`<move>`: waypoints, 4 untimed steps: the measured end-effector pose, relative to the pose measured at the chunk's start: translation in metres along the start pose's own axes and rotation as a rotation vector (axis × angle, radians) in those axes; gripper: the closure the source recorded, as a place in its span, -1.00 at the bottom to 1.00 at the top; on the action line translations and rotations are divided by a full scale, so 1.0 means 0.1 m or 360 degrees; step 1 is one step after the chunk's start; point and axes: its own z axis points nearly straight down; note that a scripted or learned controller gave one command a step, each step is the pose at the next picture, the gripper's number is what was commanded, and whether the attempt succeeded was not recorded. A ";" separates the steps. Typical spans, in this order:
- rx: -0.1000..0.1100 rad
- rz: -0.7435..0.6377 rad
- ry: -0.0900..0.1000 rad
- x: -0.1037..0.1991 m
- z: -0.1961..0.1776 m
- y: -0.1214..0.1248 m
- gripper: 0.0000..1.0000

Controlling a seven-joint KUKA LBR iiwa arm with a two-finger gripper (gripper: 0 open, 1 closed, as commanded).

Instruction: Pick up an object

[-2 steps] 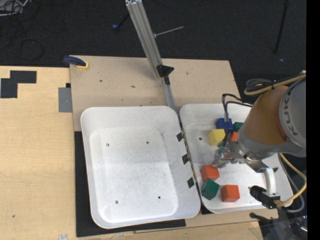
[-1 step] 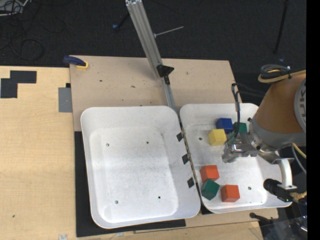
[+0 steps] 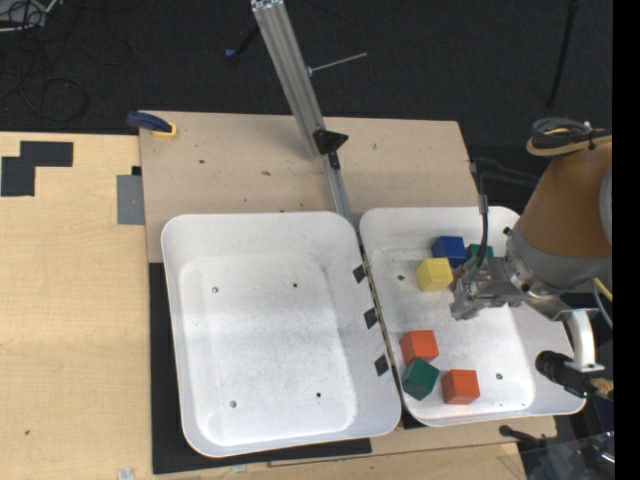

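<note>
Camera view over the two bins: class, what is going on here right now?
A grey robot arm reaches in from the right over the right bin. Its hand hangs low just right of the yellow block, with the blue block behind it. Nothing shows between its fingers. Two orange blocks and a green block lie nearer the front, untouched.

Two bins side by side on the bench (image 3: pixel 250 168), left bin (image 3: pixel 200 258) and right bin (image 3: pixel 500 388). In the right bin: two blocks (image 3: pixel 441 261) touching toward the back, three blocks (image 3: pixel 437 368) clustered up front. Gripper (image 3: pixel 472 303) hanging just right of that back pair.
</note>
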 end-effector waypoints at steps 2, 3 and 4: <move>0.0004 -0.0007 0.0003 1.09 0.09 0.27 1.00; 0.0005 -0.0006 0.0003 1.58 0.10 0.46 1.00; 0.0002 -0.0003 0.0001 1.98 -0.12 0.61 1.00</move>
